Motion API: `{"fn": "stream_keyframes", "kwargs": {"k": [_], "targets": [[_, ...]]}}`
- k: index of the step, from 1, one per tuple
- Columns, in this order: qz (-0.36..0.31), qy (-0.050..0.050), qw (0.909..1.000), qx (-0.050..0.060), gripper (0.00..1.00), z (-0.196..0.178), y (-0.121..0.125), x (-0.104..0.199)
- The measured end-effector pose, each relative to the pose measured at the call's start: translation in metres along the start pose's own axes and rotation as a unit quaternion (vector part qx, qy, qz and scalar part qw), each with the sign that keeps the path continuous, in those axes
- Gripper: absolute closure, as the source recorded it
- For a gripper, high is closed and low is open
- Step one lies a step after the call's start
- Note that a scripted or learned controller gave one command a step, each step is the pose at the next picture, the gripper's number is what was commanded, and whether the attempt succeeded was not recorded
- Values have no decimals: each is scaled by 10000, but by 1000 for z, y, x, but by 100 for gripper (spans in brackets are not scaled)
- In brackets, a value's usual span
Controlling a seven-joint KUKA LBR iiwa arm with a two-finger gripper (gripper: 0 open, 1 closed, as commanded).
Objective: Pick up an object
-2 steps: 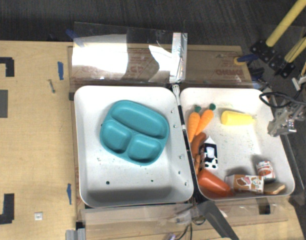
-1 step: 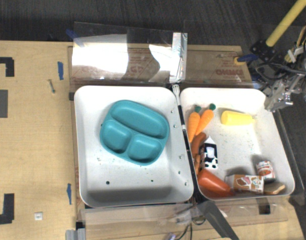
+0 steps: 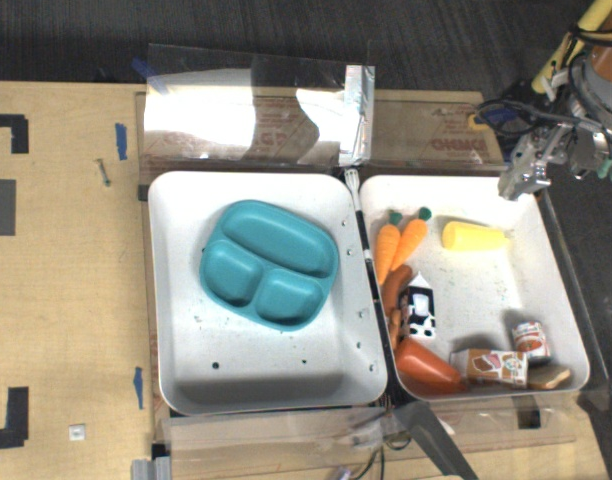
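Objects for picking lie in the right bin, all nearer the camera than the gripper and to its left in the camera view. Nearest the camera, along the bin's front wall, a red-orange rounded item lies beside a brown-and-white printed packet, with a small red-and-white can just behind the packet and a tan piece at the packet's right end. Farther back, a small black-and-white carton stands beside a brownish sausage-like item against the bin's left wall. Beyond these, two orange carrots with green tops lie side by side, touching. A yellow block lies nearest the gripper, just below and left of it, apart from the carrots. The gripper hangs over the bin's far right corner, holding nothing; how far its fingers are parted cannot be told. The left bin, well apart from the gripper, holds a teal divided plate. The surface of light wood extends farther left, and clear plastic sheeting lies behind the bins.
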State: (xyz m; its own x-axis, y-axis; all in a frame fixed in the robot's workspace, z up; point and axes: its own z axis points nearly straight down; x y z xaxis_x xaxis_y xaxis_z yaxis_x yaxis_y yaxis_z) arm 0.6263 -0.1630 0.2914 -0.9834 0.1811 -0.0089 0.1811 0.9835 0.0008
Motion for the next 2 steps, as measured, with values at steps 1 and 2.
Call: {"fn": "stream_keyframes", "kwargs": {"k": [1,2], "targets": [[106,47,9999,-7,100,54,33,-20],[102,-36,9999,-6,100,38,33,-23]]}}
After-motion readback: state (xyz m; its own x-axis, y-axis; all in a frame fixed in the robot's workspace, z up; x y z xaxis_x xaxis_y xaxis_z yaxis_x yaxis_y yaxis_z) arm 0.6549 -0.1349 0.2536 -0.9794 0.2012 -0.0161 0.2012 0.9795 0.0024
